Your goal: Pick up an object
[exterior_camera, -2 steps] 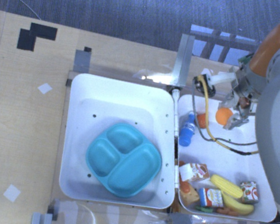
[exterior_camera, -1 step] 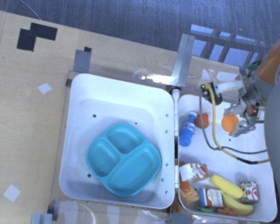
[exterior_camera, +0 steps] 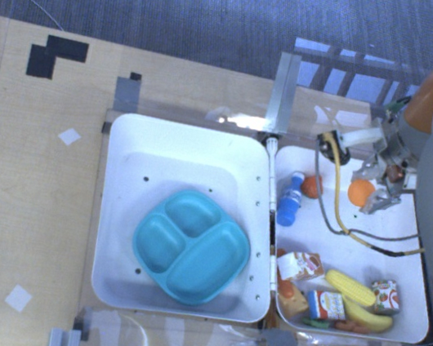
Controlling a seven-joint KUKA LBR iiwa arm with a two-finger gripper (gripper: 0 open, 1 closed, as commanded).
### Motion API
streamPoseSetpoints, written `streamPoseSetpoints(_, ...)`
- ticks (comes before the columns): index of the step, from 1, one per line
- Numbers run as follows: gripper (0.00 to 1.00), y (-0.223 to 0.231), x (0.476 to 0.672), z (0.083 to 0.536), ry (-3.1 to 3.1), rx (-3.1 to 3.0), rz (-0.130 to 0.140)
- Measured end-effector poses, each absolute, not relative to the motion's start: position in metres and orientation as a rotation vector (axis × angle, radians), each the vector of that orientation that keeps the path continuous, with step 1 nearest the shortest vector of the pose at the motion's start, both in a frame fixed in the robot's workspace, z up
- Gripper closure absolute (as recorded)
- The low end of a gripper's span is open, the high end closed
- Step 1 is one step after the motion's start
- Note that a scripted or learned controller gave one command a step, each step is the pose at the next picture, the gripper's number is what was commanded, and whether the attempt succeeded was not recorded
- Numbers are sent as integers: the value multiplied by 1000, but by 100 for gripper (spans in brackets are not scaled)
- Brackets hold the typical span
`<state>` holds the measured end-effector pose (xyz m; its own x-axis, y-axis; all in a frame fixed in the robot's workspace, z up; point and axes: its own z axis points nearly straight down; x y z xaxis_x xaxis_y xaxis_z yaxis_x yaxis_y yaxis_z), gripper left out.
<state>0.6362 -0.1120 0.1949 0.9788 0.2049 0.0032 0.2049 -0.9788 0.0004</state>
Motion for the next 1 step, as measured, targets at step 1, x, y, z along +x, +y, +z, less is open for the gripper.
streamPoseSetpoints(1, 100, -126, 623, 177, 323, 3126, 3)
